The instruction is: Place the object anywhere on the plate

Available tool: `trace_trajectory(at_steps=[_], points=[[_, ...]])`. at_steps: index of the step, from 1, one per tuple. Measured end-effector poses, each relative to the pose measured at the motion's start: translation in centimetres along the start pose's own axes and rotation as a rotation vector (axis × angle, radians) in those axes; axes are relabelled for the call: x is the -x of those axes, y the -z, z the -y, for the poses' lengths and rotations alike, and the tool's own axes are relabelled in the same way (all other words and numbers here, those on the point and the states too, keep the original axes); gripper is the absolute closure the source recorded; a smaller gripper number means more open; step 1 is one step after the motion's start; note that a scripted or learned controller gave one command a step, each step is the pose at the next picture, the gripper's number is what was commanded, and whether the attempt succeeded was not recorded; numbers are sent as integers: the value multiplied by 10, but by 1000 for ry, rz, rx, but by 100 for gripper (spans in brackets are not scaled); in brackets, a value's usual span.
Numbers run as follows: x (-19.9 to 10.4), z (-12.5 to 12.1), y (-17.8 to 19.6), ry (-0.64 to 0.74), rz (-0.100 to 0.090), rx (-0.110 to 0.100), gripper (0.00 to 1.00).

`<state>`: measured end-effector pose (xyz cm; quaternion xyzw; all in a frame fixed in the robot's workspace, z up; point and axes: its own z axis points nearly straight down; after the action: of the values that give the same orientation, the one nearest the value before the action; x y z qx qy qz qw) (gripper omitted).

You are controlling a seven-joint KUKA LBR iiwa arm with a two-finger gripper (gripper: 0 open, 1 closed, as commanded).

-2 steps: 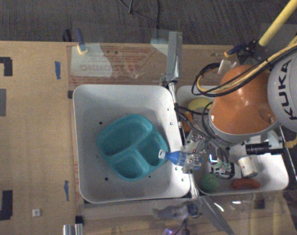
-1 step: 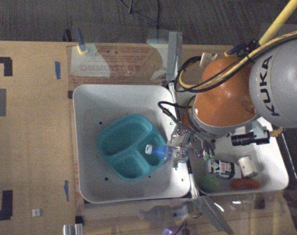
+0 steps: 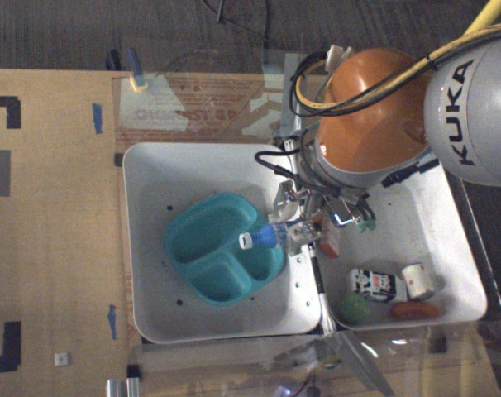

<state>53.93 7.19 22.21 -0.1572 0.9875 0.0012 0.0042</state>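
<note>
Nearest us in the right bin [image 3: 465,304] lie a green ball [image 3: 355,308] and a red item [image 3: 414,310], while beyond, in the left bin [image 3: 151,172], we see the tool [image 3: 293,231] clamped on a small blue bottle [image 3: 260,239] over the teal plate [image 3: 209,255].

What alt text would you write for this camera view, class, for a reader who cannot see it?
A grey and orange robot arm holds a small blue bottle over the right edge of a teal divided plate in the left white bin. Four small items lie in the right bin.
</note>
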Motion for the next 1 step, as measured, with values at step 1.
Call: trace_trajectory(at_steps=[1], points=[[0,1,0,-1,0,0,0]])
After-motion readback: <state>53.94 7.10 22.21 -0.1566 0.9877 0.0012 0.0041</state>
